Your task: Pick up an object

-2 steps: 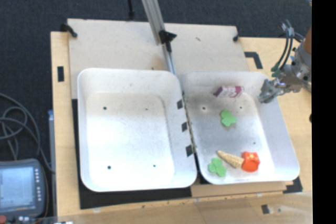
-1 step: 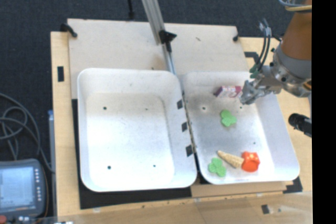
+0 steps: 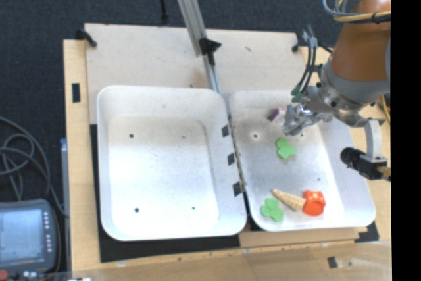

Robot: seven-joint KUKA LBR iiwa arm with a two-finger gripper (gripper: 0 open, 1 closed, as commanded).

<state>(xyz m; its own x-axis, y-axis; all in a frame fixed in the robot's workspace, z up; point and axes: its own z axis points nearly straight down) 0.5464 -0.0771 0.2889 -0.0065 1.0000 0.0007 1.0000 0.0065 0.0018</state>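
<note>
My gripper [image 3: 293,126] hangs over the upper middle of the right bin [image 3: 348,207], just above a green clover-shaped piece [image 3: 286,149]. A small purple object [image 3: 274,114] lies just left of the gripper, near the bin's far wall. Along the bin's near side lie another green piece [image 3: 272,209], a tan cone [image 3: 287,199] and a red-orange pepper-like object [image 3: 314,203]. Nothing shows between the fingers.
The left bin [image 3: 112,141] sits beside the right one, split from it by a ridge with black clips [image 3: 231,158]. A slanted metal pole [image 3: 187,0] rises from behind the bins. The bench edge runs along the front.
</note>
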